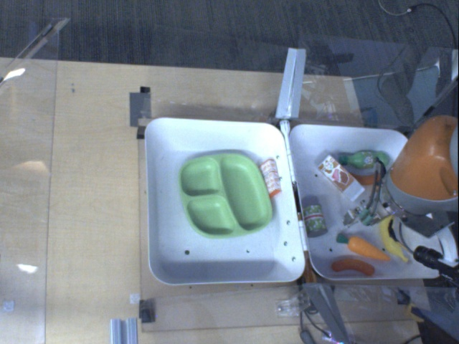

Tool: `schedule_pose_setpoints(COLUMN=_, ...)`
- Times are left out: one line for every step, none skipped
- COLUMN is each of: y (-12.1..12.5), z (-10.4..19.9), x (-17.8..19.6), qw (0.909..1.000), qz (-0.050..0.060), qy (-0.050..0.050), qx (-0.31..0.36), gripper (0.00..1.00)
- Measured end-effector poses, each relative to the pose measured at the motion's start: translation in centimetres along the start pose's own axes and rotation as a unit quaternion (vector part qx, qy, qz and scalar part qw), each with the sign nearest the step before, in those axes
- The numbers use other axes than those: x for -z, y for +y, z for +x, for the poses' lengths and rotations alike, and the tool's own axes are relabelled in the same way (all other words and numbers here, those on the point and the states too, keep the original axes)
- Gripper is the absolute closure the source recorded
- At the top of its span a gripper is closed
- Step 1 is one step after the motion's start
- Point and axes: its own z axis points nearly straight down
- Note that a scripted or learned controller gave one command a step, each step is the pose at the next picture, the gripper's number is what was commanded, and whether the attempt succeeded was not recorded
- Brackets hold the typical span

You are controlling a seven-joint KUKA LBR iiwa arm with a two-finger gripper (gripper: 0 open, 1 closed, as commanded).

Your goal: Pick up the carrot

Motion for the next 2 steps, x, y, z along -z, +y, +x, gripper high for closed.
schedule_pose_setpoints(y=0.33, z=-0.06, x=0.93, qw=1.0000, qz=-0.002, qy=-0.001, qx=0.000, gripper=1.00)
schedule_pose_setpoints(y=0.67, z=-0.11, x=1.86, qw=1.0000, qz=-0.005, qy=-0.002, qx=0.001, gripper=1.00)
